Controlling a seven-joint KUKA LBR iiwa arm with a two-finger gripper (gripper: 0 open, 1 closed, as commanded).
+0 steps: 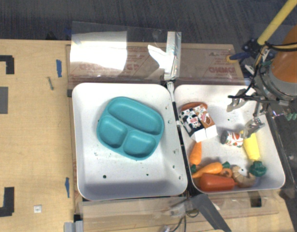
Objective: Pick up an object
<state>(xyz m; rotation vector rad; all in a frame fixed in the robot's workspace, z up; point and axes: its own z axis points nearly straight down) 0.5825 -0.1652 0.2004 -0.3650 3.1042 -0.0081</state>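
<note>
The right bin (220, 94) holds a heap of toys. Among them are a black-and-white cow-patterned box (197, 119), a small red-and-white can (233, 138), a yellow corn-like piece (251, 147), two orange carrots (195, 153), a red pepper (216, 181) and a green piece (258, 168). My gripper (246, 114) hangs over the right half of this bin, just above the can and the yellow piece. Its fingers are open and nothing is between them. The orange band of the arm (286, 67) is at the right edge.
The left bin (85, 168) carries a teal divided plate (130, 126). A clear plastic sheet (119, 52) and a cardboard strip lie behind both bins. A yellow rod (279, 16) slants across the top right corner. Bare bin floor lies around (220, 94).
</note>
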